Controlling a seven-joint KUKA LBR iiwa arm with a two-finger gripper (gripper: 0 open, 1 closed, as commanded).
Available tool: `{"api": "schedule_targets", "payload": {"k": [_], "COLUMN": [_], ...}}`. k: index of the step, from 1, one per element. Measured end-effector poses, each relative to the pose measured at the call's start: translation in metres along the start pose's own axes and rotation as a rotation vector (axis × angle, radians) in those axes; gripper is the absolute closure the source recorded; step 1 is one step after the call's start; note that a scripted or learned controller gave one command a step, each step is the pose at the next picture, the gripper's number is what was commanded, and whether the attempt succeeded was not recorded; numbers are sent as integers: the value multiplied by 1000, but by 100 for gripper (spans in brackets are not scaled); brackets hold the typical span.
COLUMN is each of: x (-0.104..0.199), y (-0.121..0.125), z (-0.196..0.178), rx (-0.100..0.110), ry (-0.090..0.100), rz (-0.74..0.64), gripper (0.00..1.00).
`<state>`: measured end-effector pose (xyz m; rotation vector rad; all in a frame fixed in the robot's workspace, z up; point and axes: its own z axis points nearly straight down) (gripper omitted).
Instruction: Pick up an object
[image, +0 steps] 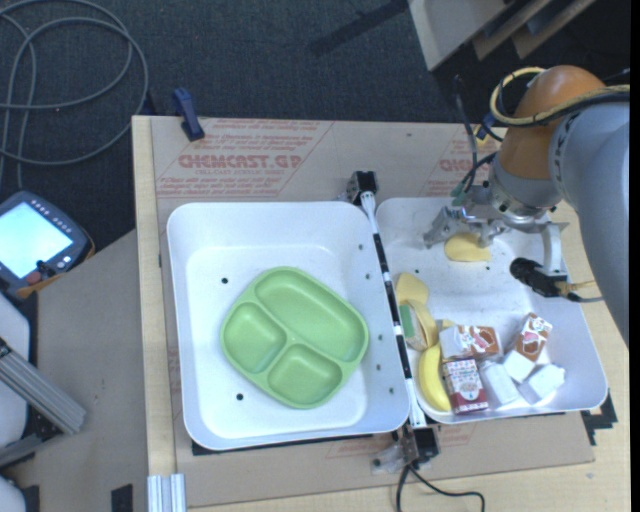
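1. The grey arm (590, 150) with its orange band reaches in from the right, its wrist bent down over the far part of the right bin (400, 215).
2. The gripper (463, 228) hangs low in that bin, directly above a pale yellow object (468, 250) that lies on the bin floor. Metal parts of the gripper overlap the object's far edge, but whether the fingers are spread or closed on it cannot be told from this slant.
3. Near the right bin's left wall lie a yellow rounded piece (411, 291) and a banana (431, 378) — the banana toward the near corner.
4. A cluster of small cartons (470, 365) with red and white print sits in the near half of the right bin, just beside the banana; a few white blocks (535, 380) lie at the cluster's right.
5. The left bin (190, 250) holds a green divided plate (294, 335) with three compartments, lying flat near its middle.
6. Both bins rest on a board (250, 150) printed with red lettering — a blue clamp (187, 112) grips its far left edge.
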<state>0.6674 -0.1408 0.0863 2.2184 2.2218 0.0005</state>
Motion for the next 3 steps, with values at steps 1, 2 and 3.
{"api": "schedule_targets", "payload": {"k": [1, 2, 3], "x": [-1, -1, 11], "y": [1, 1, -6], "z": [-12, -11, 1], "rx": [-4, -3, 3], "ry": [-4, -4, 1], "rz": [-1, -1, 0], "gripper": [100, 0, 0]}}
